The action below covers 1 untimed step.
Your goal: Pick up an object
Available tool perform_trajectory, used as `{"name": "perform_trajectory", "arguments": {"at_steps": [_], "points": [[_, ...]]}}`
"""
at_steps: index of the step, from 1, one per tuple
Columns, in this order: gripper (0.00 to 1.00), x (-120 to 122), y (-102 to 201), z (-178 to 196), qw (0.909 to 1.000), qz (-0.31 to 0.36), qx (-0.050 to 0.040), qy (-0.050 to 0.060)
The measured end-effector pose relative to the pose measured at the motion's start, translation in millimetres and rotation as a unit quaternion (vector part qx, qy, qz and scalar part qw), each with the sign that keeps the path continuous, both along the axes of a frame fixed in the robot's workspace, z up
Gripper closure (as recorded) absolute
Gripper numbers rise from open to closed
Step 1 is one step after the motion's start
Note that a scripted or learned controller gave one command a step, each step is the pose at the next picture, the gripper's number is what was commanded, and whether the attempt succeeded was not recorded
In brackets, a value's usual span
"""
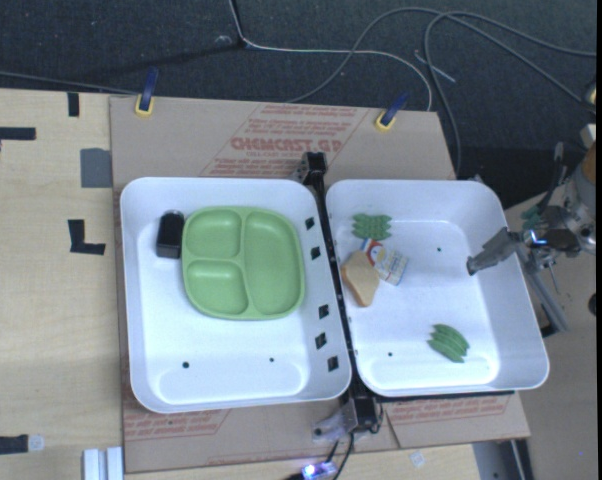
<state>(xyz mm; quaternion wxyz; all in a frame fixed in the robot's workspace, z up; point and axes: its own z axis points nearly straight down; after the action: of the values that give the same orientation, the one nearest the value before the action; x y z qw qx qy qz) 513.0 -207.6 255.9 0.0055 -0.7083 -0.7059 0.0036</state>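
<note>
The right bin (481, 203) holds a green leafy toy (372, 227) near its back left. In front of that lie a tan bread-like wedge (360, 282) and a small white packet (388, 264), touching each other. A green pea pod (448, 343) lies near the bin's front right. My gripper (484, 257) hangs over the right bin's right side, a little above the floor and apart from every object. It points left toward the packet, with nothing seen in it.
The left bin (141, 298) holds a green divided plate (244, 263) with a small black block (169, 234) beside its left edge. A black divider (328, 268) runs between the bins. Cables lie on the dark cloth behind the bench.
</note>
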Motion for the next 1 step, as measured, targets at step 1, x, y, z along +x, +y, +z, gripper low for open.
{"name": "perform_trajectory", "arguments": {"at_steps": [1], "points": [[0.0, 2.4, 0.5, 6.4, 1.0, 0.002, -0.0015, -0.006]]}}
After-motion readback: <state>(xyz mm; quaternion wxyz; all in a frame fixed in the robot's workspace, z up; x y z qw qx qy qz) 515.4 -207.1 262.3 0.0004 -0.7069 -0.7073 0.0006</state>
